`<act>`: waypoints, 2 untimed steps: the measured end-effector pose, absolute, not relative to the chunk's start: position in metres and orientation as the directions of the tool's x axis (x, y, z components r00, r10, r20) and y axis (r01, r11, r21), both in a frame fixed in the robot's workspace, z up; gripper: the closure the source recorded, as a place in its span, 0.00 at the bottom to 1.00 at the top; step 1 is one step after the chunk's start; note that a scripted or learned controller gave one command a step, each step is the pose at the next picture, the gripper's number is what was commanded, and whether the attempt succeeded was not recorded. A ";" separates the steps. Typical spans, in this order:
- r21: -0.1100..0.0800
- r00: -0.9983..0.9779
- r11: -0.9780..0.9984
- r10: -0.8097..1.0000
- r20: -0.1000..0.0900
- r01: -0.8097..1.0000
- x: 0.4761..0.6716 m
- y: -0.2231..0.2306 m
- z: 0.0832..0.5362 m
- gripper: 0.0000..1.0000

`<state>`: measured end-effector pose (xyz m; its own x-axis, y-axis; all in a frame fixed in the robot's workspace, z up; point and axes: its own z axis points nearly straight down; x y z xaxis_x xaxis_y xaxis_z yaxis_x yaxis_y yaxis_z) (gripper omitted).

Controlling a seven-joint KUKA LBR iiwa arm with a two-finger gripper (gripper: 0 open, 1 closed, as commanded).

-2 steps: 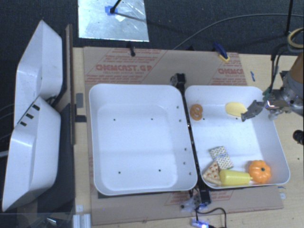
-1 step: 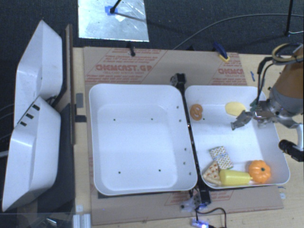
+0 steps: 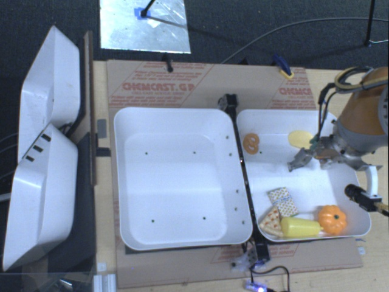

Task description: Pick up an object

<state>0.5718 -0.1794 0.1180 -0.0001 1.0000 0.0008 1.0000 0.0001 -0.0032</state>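
Note:
The right bin (image 3: 340, 175) holds several small items. An orange ring-shaped piece (image 3: 251, 142) lies near its back left corner, and a pale yellow piece (image 3: 299, 139) lies at the back, partly behind the arm. Along the front sit a checkered cracker (image 3: 282, 201), a triangular cracker (image 3: 271, 222), a yellow oblong fruit (image 3: 299, 227) and a small orange pumpkin (image 3: 332, 219). My gripper (image 3: 300, 160) hangs low over the bin's middle, just in front of the pale yellow piece and apart from the front items. Nothing shows in its grasp.
The left bin (image 3: 176, 175) stands beside the right one, with a black divider (image 3: 242, 163) between them. White lids (image 3: 42, 151) lean at the far left. A shiny metal sheet (image 3: 144, 17) lies behind the bench. Cables run at the back right.

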 end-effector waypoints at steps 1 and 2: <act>0.002 0.000 0.000 1.000 -0.001 1.000 0.573 -0.180 0.131 1.00; 0.006 -0.001 0.001 1.000 -0.001 1.000 0.575 -0.176 0.193 1.00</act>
